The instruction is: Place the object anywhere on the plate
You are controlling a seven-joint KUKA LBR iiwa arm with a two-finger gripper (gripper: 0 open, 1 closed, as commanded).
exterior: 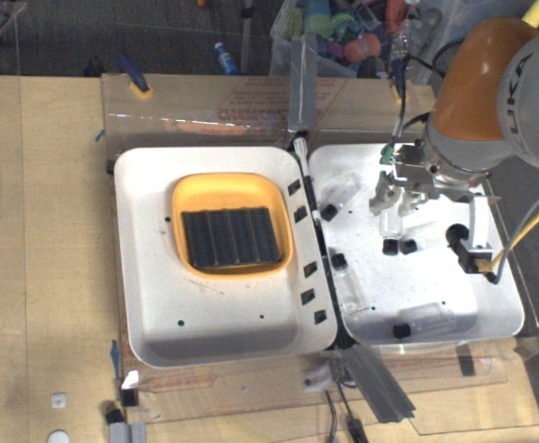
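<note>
Gripper (399, 244) low in right bin (436, 317), finger state unclear, no object seen held; confirm a grasp before crossing to orange plate (231, 190) in left bin (159, 321).

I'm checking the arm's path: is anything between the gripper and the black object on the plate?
Only the bins' meeting rims, which carry small black clips. The gripper is over the right bin, and the black object lies on the plate in the left bin. Nothing else visible lies between.
</note>
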